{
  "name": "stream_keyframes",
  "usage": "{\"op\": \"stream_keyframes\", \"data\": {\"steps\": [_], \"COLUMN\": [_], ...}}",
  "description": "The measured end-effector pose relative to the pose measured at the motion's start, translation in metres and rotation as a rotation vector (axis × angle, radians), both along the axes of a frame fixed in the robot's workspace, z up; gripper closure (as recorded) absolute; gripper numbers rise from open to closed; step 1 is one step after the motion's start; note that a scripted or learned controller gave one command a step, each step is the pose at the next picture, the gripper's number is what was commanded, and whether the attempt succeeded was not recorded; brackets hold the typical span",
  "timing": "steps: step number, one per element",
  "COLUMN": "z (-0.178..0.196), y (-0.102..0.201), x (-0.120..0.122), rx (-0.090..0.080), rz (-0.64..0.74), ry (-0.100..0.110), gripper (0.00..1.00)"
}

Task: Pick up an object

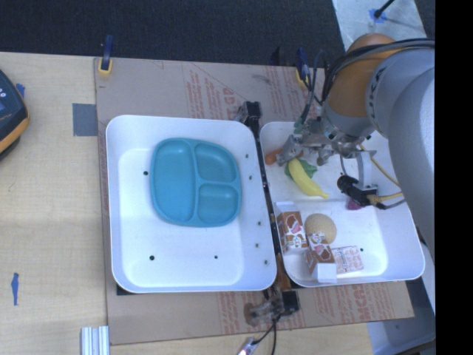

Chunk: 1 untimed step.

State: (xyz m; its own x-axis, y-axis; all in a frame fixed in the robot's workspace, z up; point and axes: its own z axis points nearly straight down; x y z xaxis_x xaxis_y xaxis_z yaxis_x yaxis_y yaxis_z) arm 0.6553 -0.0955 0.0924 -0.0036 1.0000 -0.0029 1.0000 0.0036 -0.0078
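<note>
Left bin (122, 198): divided plate (196, 181) at centre. Right bin (403, 254): banana (304, 178) toward the far end, gripper (316, 148) just behind it. Cookie (321, 228) nearer, packets (292, 231) to its left and, possibly more packaging (336, 261), at the near edge.

Plastic, board and wood-look surfaces

Both white bins (126, 265) look smooth, faintly glossy plastic; the blue divided plate (196, 181) is matt plastic (no glare), on printed brown cardboard (185, 87) over a pale wood-grain tabletop (44, 220).
</note>
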Motion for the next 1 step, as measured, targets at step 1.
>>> {"op": "stream_keyframes", "data": {"steps": [1], "z": [0.0000], "y": [-0.0001], "x": [0.0001], "rx": [0.000], "rz": [0.001], "ry": [0.000], "gripper": [0.00]}}
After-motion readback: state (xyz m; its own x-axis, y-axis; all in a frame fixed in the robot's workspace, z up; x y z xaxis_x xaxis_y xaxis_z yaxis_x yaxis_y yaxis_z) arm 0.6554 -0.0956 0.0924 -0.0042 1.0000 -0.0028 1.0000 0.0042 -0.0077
